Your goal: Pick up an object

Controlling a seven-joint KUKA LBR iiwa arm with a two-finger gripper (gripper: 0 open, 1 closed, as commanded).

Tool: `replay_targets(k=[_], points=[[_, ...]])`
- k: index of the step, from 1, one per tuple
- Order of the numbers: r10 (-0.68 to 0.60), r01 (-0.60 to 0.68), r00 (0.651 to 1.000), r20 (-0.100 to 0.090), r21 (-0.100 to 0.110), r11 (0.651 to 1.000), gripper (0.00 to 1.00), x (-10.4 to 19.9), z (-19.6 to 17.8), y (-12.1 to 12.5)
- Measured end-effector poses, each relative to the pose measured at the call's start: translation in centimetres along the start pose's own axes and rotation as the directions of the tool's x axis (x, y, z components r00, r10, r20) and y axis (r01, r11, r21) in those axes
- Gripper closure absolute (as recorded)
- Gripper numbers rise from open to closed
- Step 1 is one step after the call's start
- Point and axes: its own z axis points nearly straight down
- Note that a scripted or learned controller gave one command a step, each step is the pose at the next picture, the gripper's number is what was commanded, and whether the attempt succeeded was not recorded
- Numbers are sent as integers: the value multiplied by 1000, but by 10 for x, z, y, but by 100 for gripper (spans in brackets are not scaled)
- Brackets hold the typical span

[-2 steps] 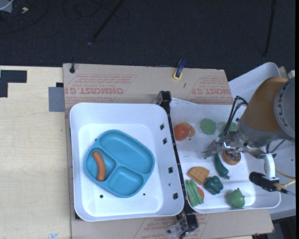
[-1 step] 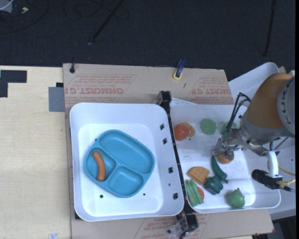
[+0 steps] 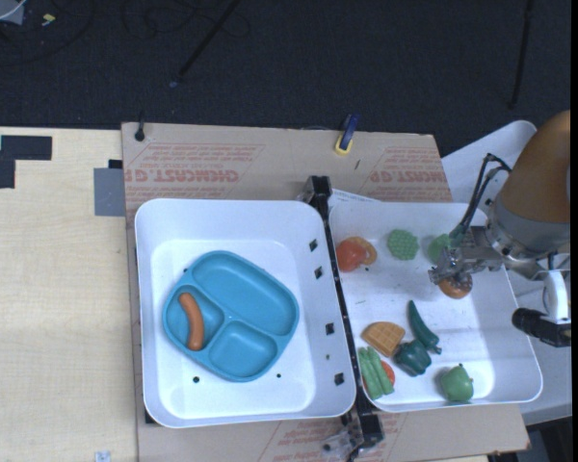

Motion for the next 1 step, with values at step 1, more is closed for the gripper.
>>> replay_targets(k=[1], points=[[0, 0, 1000, 0, 0, 1000, 100, -1, -52, 1]])
